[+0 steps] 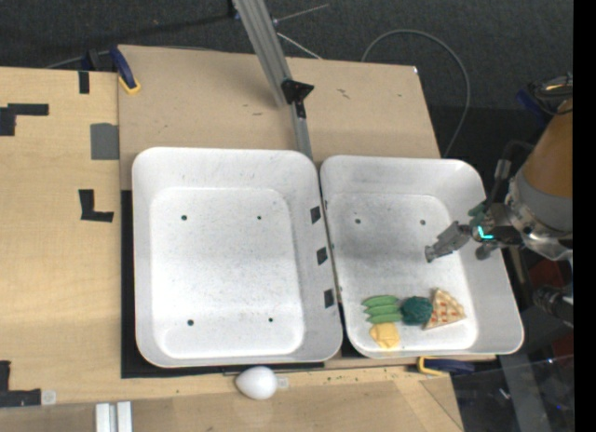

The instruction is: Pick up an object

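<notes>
The gripper (pixel 458 242) hangs spread and holding nothing at the right bin's (pixel 391 171) right side, with the pizza slice toy (pixel 447 309) just below it toward the frame's lower right.

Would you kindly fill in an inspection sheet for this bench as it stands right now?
Surface: wooden bench bearing the left bin and right bin side by side.
Job's things: pizza slice, broccoli, green pod and yellow piece, clustered at the right bin's near edge.
Clutter: white egg-shaped object on the bench in front of the left bin.
Grippers: end effector over the right bin's right side, nothing seen between its fingers.
Cables: thin cable looping behind the bench.
Surroundings: slanted metal pole, dark floor.
</notes>
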Controlling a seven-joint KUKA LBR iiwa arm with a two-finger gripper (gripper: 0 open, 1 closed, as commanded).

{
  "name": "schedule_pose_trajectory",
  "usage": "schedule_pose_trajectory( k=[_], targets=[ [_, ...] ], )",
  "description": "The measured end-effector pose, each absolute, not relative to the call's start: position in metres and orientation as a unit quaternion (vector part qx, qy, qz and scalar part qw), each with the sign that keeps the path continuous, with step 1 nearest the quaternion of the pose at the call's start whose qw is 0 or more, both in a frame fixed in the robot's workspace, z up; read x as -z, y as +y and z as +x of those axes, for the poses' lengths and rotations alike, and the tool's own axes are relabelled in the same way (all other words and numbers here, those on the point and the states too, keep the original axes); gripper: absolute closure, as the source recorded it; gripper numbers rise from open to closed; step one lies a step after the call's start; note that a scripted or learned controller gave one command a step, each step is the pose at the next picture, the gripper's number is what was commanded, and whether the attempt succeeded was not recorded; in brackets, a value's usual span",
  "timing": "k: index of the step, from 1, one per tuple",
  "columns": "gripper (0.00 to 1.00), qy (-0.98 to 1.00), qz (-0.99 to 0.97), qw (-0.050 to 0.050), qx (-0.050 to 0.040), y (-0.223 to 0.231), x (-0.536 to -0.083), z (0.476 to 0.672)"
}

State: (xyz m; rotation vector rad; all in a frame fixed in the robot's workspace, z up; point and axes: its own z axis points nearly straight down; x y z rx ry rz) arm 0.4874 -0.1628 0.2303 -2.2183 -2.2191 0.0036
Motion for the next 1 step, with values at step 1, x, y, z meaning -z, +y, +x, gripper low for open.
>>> schedule_pose_trajectory(
  k=[1],
  targets=[
    [0.00, -0.708, -0.706, 0.001, -0.0004, -0.1627, -0.2320, 0.4878]
  ],
)
